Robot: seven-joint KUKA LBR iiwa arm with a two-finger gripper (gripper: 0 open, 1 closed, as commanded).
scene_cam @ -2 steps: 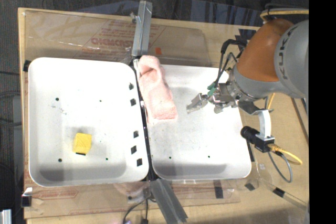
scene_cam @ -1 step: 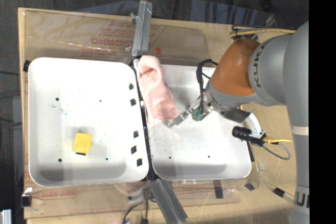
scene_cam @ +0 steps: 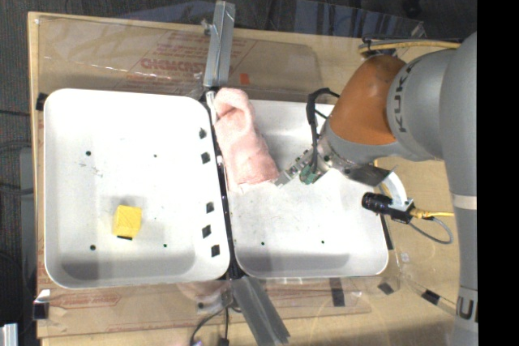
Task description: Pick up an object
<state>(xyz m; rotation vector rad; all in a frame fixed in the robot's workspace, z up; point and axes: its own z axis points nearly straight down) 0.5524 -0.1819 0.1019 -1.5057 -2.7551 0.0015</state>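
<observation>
A pink cloth-like bundle (scene_cam: pixel 242 140) lies along the left wall of the right bin (scene_cam: pixel 324 255), near its back corner. A small yellow block (scene_cam: pixel 127 221) sits in the left bin (scene_cam: pixel 73 174), toward its front. My gripper (scene_cam: pixel 298 173) is low over the right bin, just right of the pink bundle's lower end, under the arm's orange band (scene_cam: pixel 365 105). The fingers are small and partly hidden by the wrist. Nothing is visibly held between them.
A grey metal bar (scene_cam: pixel 217 53) runs along the divide between the bins at the back. A black cable and connector (scene_cam: pixel 388 207) hang off the arm by the right bin's right rim. The bench's cardboard edge surrounds both bins.
</observation>
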